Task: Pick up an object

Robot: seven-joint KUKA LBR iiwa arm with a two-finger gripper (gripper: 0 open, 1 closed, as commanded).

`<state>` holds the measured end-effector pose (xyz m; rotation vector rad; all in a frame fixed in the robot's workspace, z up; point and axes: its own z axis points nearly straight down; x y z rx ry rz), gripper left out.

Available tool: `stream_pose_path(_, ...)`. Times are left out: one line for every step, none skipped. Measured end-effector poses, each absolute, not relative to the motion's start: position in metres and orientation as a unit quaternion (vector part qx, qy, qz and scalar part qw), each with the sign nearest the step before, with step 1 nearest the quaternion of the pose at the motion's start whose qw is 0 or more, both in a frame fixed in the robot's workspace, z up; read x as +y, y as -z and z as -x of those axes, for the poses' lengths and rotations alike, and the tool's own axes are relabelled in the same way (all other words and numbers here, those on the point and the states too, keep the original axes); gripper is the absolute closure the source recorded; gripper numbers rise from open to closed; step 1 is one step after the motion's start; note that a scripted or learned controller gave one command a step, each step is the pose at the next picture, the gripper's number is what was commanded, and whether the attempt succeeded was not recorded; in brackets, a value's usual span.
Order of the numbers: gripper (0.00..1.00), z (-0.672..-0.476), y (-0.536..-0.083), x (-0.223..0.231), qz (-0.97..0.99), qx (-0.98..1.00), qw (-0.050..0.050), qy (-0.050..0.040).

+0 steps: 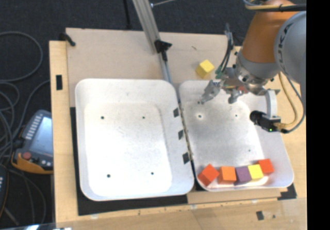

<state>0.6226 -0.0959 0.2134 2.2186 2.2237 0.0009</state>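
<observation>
Two shallow white bins sit side by side on the tabletop (103,59). The left bin (129,138) fills the tabletop's left half and shows only its speckled floor. A grey metal rail (144,10) slants down from the far edge and ends near the gap between the bins. The right bin (234,131) carries five blocks in a row against its near wall: an orange-red block (209,174) tilted at the near left corner, then an orange block (228,174), a purple block (242,174), a yellow block (256,172) and a red block (266,166) toward the near right corner, each touching its neighbour. A yellow cube (204,68) lies on the bare tabletop just beyond the right bin's far edge, outside it. The gripper (223,92) hangs over the far part of the right bin, its fingers (210,91) spread apart with nothing between them, well apart from the row of blocks. The arm (268,28) enters over the tabletop's far right corner.
</observation>
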Motion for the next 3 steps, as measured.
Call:
stream_pose_path(0.0,-0.552,-0.207,-0.085,-0.708,0.706,-0.001,0.0015)
stream_pose_path(0.0,-0.493,-0.196,-0.07,-0.708,0.706,-0.001,0.0012)
stream_pose_path(0.0,-0.486,-0.271,0.001,-0.703,0.711,0.002,-0.0042)
